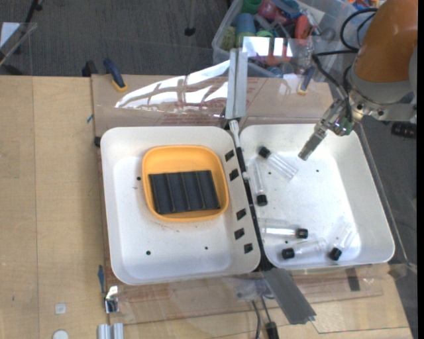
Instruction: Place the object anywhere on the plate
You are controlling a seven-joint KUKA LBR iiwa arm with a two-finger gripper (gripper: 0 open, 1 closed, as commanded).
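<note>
An orange plate (pixel 154 159) lies in the left bin (pixel 126 258). A black ribbed rectangular object (pixel 184 191) rests flat on it and covers most of its floor. My gripper (pixel 306 153) hangs over the far part of the right bin (pixel 372 198), well to the right of the plate. It slants down-left from the orange-banded wrist (pixel 387 40). Its tip is just above a clear tube (pixel 283 164), and nothing shows in it.
Several clear tubes with black caps lie in the right bin: one (pixel 258 185) by the divider and others (pixel 285 232) (pixel 306 250) near the front. A ridge with black clips (pixel 237 192) separates the bins. A crate of coloured items (pixel 278 20) stands behind.
</note>
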